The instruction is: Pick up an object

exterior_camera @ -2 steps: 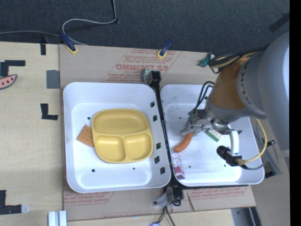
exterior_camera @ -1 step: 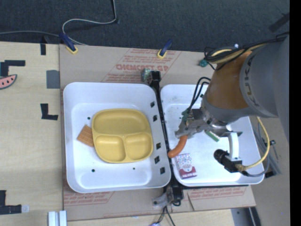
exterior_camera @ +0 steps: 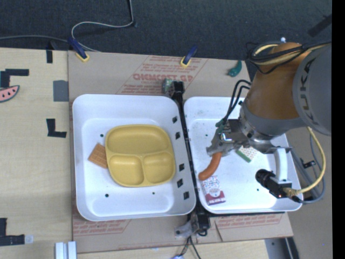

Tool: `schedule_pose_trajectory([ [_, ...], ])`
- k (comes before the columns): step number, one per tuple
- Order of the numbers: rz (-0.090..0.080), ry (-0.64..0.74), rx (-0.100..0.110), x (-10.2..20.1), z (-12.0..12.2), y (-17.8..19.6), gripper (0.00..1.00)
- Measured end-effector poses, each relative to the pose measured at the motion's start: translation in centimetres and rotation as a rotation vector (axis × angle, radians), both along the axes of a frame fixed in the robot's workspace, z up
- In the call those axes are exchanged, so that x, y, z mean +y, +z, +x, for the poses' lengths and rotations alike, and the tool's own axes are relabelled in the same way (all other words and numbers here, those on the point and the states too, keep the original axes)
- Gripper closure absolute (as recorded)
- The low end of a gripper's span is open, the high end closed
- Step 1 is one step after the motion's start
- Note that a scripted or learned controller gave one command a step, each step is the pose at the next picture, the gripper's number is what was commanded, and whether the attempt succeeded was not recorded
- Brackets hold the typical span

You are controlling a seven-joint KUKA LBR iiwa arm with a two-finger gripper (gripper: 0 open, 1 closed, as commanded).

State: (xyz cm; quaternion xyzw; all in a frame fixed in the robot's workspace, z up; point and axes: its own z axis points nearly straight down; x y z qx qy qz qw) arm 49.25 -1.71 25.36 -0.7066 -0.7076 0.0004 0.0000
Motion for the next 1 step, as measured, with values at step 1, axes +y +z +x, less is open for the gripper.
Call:
schedule_pose_trajectory([
  [1, 0.001, 0.001, 0.0, 2.84, -0.72, 0.87, 1.0],
])
